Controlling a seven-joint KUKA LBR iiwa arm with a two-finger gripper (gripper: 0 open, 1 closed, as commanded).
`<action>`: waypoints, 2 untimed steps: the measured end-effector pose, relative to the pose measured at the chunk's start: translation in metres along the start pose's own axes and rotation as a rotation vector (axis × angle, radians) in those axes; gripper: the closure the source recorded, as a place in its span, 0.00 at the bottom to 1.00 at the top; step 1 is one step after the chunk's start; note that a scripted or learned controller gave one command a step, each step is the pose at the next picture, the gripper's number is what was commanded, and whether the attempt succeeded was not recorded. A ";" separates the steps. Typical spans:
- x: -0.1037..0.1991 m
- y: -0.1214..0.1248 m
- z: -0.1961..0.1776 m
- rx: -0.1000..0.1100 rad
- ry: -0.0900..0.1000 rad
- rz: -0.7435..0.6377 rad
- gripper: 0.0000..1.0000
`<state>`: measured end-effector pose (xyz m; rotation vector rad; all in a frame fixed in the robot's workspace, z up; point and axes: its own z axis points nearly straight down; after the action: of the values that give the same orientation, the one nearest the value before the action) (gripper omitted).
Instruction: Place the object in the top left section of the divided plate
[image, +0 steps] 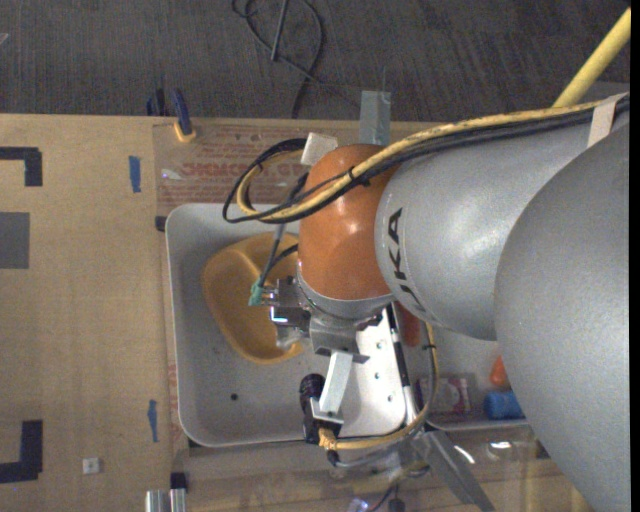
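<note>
Yellow plate (232, 290) lies in the white bin (190, 340), its left half showing and the rest covered by the arm (450, 250), so its partitions and the top left section cannot be made out. The gripper (285, 315) hangs under the orange wrist right over the plate's middle. Whether it is apart, together or clamped on the object cannot be told, and where the object is cannot be told either. Judging by this pose, the placing step is in hand: the next move calls for lining up over the named section, lowering and letting go. The plate's raised rim sits near the bin's left wall, which leaves little room on that side, while bare bin floor opens toward the view's bottom. An orange thing (497, 372) and a blue thing (503, 405) lie well apart at right, and the tan worktop (90, 300) spreads at left.
</note>
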<state>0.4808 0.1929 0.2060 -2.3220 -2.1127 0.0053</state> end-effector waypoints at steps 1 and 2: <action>-0.025 0.058 -0.053 -0.005 0.001 -0.056 1.00; -0.002 -0.002 0.009 0.000 0.000 -0.192 1.00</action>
<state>0.4786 0.1909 0.1968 -2.1083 -2.3257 0.0042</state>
